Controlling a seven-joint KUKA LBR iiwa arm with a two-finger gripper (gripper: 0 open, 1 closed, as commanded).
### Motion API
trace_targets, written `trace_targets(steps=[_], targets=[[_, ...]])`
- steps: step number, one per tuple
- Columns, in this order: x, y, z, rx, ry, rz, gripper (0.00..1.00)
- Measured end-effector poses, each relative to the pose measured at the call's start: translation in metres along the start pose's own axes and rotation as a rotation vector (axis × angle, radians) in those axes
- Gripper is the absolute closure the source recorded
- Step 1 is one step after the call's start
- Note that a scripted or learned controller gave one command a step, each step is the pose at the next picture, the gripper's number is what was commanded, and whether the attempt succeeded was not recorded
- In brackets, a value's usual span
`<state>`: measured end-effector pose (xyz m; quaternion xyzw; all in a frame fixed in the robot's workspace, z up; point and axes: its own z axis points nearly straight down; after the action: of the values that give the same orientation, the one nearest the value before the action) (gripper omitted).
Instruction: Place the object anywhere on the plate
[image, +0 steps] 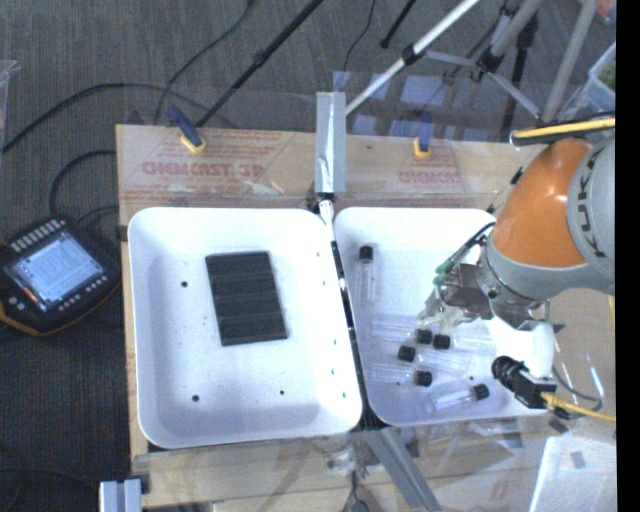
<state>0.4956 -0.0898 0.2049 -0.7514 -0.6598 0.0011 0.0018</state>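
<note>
You look down from a single fixed camera above the bench (140, 170), tilted at a slant, far enough back to take in both white bins (150, 330) and the surrounding floor (60, 80).

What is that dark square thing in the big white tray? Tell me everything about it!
The dark plate is a flat rectangle, dark grey to black, with faint lines across it that split it into strips. It looks matte, maybe rubber or plastic. It lies flat on the floor of the left bin, near the middle, turned slightly askew. Nothing rests on it, and it touches only the bin floor. A few tiny dark specks dot the bin around it.
</note>
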Motion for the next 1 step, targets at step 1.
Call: trace_targets(steps=[1], targets=[[0.0429,0.0567,-0.0166,-0.001,-0.002,-0.096,1.00]])
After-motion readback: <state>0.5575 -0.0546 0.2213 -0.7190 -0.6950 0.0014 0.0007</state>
